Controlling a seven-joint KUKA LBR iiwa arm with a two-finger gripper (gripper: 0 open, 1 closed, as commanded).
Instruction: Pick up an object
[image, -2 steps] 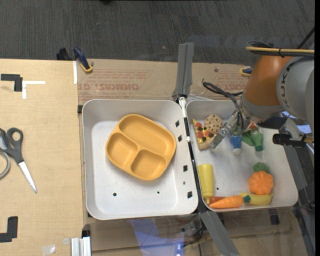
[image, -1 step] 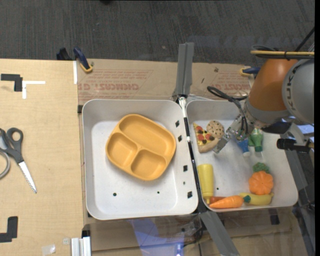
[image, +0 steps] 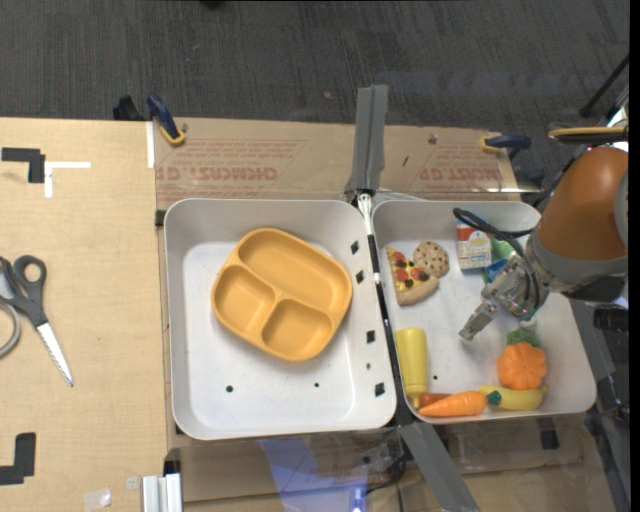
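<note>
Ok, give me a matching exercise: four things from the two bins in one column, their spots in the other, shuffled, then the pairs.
Things:
1. yellow divided plate
2. toy carrot
3. cookie
4. yellow cylinder

Places:
A. right bin's near edge, lying flat
B. left bin, middle
C. against the right bin's left wall
D. right bin's far part, beside the pizza slice

Pairs: 1-B, 2-A, 3-D, 4-C

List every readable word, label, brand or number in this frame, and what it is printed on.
Red print on the cardboard sheet behind the left bin, upside down in this view: too blurred to spell with confidence.
More red print on the cardboard behind the right bin: also unreadable.
Small carton in the right bin: printing too small to read.
</note>
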